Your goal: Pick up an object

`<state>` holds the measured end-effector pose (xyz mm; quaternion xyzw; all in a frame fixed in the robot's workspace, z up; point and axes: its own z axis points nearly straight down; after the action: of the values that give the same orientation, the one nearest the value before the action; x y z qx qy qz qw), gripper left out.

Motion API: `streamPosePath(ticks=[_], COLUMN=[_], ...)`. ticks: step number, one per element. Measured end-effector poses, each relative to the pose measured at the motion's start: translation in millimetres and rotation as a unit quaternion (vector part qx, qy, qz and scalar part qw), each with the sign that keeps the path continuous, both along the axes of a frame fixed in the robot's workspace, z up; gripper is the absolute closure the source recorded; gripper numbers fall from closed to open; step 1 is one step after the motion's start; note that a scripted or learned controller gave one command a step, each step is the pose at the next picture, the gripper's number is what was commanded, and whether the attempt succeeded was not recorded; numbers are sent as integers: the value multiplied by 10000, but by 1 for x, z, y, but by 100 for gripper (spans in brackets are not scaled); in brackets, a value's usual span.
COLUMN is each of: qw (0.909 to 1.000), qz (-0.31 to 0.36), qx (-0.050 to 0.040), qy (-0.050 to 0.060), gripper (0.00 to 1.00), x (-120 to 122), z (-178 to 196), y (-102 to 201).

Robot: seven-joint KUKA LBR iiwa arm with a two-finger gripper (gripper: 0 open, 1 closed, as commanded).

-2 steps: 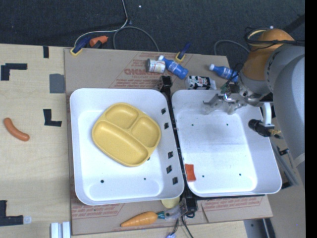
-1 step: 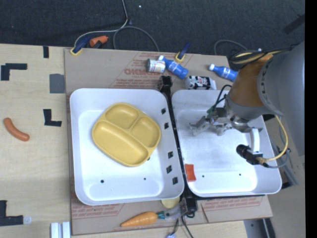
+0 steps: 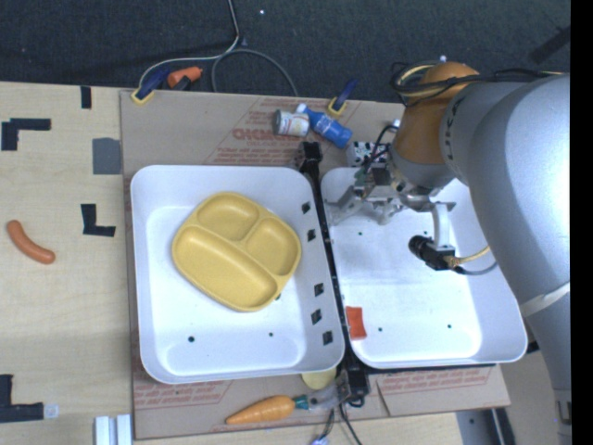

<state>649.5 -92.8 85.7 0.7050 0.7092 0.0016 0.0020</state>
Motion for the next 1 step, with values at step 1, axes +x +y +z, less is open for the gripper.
streamPosePath(ticks=[1], qw=[10000], qz=[-15], qx=[4], qy=[22], gripper=[0], x=[18], z=[1], y=[-6])
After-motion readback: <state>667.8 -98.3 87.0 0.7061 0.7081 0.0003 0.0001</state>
